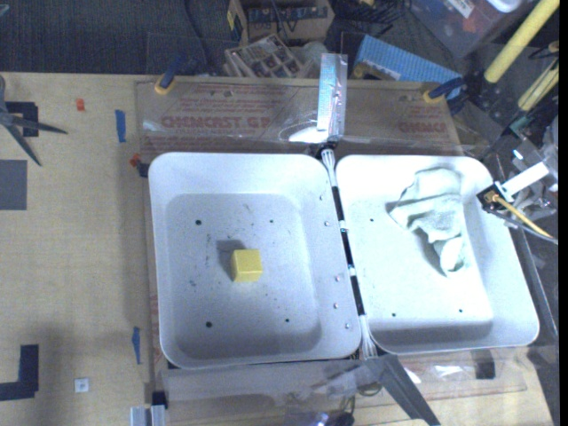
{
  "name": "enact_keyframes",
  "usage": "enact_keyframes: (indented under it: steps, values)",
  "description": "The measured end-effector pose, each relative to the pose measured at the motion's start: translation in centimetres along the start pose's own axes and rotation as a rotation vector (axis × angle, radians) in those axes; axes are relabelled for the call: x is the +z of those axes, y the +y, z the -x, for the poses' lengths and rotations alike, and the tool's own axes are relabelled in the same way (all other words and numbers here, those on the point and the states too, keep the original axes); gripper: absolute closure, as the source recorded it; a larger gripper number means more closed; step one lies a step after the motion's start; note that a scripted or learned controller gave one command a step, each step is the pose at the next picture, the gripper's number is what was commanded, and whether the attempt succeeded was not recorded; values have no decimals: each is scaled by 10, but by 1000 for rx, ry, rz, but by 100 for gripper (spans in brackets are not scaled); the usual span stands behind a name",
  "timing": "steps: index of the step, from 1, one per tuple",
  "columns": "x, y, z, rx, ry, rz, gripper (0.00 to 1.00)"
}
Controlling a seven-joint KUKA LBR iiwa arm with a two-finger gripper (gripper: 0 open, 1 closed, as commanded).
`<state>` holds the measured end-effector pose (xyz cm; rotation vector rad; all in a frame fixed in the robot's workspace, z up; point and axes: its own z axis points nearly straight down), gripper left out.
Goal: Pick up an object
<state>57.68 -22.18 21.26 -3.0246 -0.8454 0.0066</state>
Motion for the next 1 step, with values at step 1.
enact_keyframes:
  steps: [1]
  values:
    - [52, -58, -24, 342, -3, -4, 100]
